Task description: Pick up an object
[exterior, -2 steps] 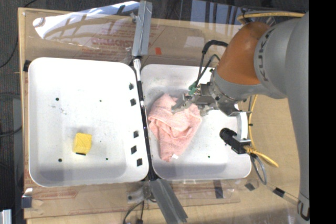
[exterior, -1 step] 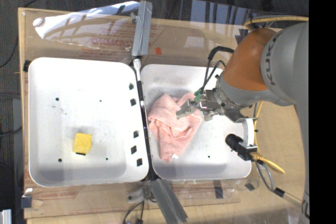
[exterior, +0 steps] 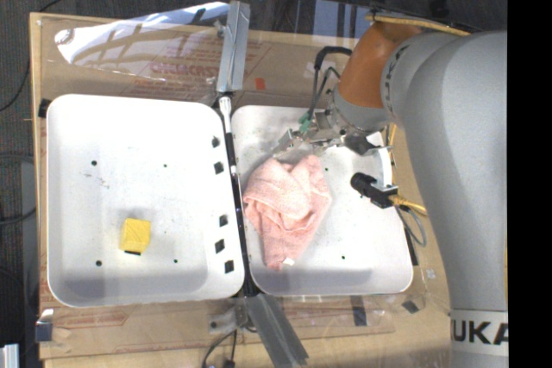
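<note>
Pink cloth (exterior: 287, 207) lies crumpled in the middle of the right-hand bin (exterior: 379, 258), lower centre of the frame. My pincer (exterior: 309, 134) sits at the cloth's upper edge, near the bin's top wall, and whether it's gaping or closed I cannot tell from here; nothing visibly caught in it. Over in the left bin (exterior: 86, 134), lower left, a small yellow block (exterior: 135, 235) rests alone.

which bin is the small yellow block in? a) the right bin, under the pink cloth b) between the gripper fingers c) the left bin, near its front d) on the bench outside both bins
c: the yellow block lies alone on the floor of the left bin, toward its front edge, while the pink cloth lies in the right bin.
</note>
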`<state>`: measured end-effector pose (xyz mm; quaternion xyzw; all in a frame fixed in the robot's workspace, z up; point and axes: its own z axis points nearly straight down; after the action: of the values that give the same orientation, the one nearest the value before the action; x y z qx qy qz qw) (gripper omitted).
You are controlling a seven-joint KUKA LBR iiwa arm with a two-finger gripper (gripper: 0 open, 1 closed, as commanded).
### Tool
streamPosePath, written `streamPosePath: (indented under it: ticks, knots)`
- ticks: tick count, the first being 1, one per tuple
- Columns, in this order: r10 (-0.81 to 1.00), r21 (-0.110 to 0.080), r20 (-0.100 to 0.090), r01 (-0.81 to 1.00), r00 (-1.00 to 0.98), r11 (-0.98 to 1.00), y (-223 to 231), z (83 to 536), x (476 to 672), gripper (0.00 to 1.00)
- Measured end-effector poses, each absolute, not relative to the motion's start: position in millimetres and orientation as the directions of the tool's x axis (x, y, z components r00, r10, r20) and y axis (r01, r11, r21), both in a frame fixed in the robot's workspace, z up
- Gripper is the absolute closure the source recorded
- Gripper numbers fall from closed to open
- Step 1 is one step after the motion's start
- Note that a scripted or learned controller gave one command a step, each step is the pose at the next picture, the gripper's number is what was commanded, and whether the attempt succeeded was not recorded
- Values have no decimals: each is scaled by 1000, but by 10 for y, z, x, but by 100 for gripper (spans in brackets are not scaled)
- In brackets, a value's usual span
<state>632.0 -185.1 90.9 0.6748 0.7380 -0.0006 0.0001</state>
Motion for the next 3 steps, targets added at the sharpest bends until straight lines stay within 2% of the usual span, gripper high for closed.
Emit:
streamPosePath:
  ticks: [1, 2, 3]
  knots:
    - [962, -5, 3, 962, -271, 271, -1635, 909, 6163, 0]
    - [962, -5, 3, 962, -271, 271, -1637, 909, 6163, 0]
    - [895, -3, -9, 895, -447, 447, -1126, 929, 6035, 0]
